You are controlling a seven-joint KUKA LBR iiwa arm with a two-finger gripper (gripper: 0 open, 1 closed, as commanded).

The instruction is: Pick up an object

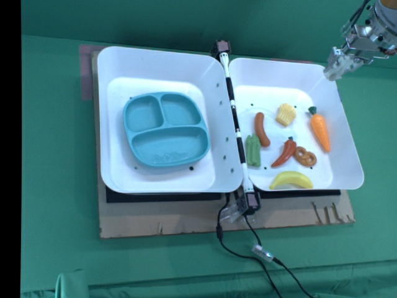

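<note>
While nothing is yet chosen, the sound approach is to pick one piece that lies apart from its neighbours, come down over its middle, and set the jaws across its narrow width. From the left: the plate (165,130) sits alone in the left bin (111,67), too broad to suit a pinch. In the right bin (347,160), the bean (253,150) runs far to near, with the sausage (262,129) just beside it, tilted a little. The pepper (284,153) slants with its tip down-left, close to the pretzel (304,156). The banana (291,179) lies left to right by the near wall. The corn (286,113) is short and stubby. The carrot (320,131), well clear, points its tip near-right, green top away; it looks the easiest target. The gripper (335,67) hangs above the bin's far right corner, carrying nothing; whether its jaws are parted I cannot tell.
</note>
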